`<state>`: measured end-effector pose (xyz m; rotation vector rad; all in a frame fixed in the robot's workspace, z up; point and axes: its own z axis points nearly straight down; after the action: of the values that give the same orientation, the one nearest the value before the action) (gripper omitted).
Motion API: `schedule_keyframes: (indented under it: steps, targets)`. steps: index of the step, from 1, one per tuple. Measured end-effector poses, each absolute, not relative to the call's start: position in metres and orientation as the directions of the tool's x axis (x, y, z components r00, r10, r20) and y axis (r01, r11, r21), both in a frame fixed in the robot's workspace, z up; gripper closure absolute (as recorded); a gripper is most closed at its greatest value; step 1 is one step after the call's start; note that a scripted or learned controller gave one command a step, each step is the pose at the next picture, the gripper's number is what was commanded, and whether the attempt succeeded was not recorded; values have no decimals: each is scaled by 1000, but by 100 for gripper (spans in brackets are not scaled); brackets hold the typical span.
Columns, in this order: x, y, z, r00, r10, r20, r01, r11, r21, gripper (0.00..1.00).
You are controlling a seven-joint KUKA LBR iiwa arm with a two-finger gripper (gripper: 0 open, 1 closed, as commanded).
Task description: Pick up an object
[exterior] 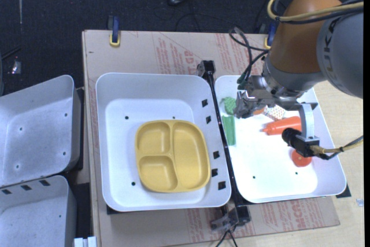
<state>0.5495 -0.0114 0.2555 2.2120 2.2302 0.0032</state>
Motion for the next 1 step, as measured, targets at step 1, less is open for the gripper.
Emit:
schedule_keyframes:
  steps: [1]
  targets:
    - [571,37,238,-8,1000,1,1000,8,1,100]
